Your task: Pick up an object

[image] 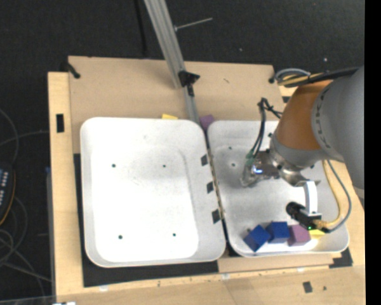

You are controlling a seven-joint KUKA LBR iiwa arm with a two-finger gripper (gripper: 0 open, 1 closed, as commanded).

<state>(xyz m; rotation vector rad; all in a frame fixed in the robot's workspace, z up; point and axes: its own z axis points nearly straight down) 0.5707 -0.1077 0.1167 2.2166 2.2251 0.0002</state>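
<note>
My gripper point(249, 173) hangs low over the middle of the right bin point(238, 205), under the grey arm with its orange band point(298, 116). The bin floor right beneath it is bare white. Two blue blocks point(268, 234) lie side by side near the right bin's front edge. A purple block point(299, 235) sits just right of them, with a small yellow piece point(315, 232) beside it. These objects lie well in front of the gripper.
The left bin point(146, 189) is a shallow white tray with a few dark dots. A purple block point(207, 121) and a yellow piece point(169, 116) rest on the bench behind the bins. A metal pole point(168, 37) slants up behind them.
</note>
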